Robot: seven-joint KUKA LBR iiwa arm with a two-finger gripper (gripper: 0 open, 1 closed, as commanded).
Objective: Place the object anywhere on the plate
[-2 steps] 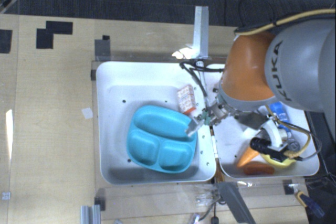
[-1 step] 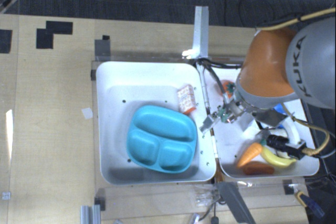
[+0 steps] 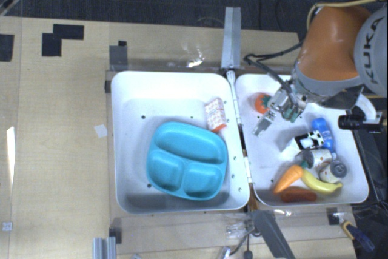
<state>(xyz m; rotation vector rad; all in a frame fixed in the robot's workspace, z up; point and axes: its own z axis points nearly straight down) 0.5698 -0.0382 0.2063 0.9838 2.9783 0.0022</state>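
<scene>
The blue plate (image 3: 187, 159) lies in the left white bin (image 3: 130, 130), tilted a little against the bin's edges. It is a rounded rectangle of glossy sky-blue plastic with three compartments, one long one along its upper side and two smaller ones below, and nothing rests on it. Just beside its upper right corner, against the bin's right wall, lies a small white packet (image 3: 214, 112) with reddish print and an orange end. The grey arm (image 3: 330, 45) with its orange band reaches over the right white bin (image 3: 357, 191), and the pincer (image 3: 263, 125) hangs above that bin's upper left part; whether it is apart or together cannot be told, and nothing is seen in its grip. Nearest to it lies a small round orange-red thing (image 3: 260, 103) with a touch of green, partly hidden by the wrist. Further toward the bin's lower right are a blue bottle (image 3: 323, 132), a carrot (image 3: 288, 178), a banana (image 3: 320, 183) and a dark red item (image 3: 298, 195), close together. The counter (image 3: 54, 148) is pale wood.
</scene>
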